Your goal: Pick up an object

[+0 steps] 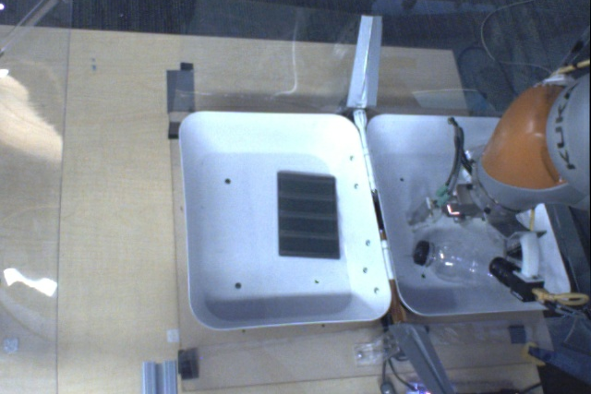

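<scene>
Biggest worry here imo is the clear bottle. It's lying on its side in the right bin, toward that bin's near wall, with its black cap pointing at the bin's left wall. It's round, slick and see-through, so if the gripper closes off-centre I'd guess it just rolls or squirts away along the bin floor and the pick comes up with nothing. A thin bottle like that might also buckle under a squeeze instead of being held. There's some clear crinkly stuff around the middle of the right bin too, right by the gripper. It's too blurry to say if it's a separate scrap, but it could get nipped by mistake.

Arm pose: the arm comes in over the right bin's right wall, orange band above the bin's far-right part. The wrist angles down so the gripper sits around the bin's middle, just on the far side of the bottle. Can't tell how open it is or whether it has hold of anything. The only other candidate is the dark ribbed pad in the left bin, across the right bin's left wall and well apart
</scene>
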You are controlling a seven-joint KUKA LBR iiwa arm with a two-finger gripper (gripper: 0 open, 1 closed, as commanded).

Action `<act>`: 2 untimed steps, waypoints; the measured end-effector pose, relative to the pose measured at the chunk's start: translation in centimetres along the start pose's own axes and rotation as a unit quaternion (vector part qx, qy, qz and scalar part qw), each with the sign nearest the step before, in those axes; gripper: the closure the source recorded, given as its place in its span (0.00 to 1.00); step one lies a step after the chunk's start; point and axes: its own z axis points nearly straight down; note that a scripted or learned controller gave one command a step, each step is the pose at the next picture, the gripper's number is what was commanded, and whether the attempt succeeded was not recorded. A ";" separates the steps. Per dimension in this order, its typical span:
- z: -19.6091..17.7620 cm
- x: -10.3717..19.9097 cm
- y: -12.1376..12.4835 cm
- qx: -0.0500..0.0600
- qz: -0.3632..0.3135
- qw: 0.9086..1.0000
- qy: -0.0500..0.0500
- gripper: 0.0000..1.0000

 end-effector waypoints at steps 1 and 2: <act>-0.2 3.6 -3.9 -0.003 -0.091 0.996 0.000 0.00; -1.4 4.0 -3.5 -0.008 -0.093 0.996 0.001 1.00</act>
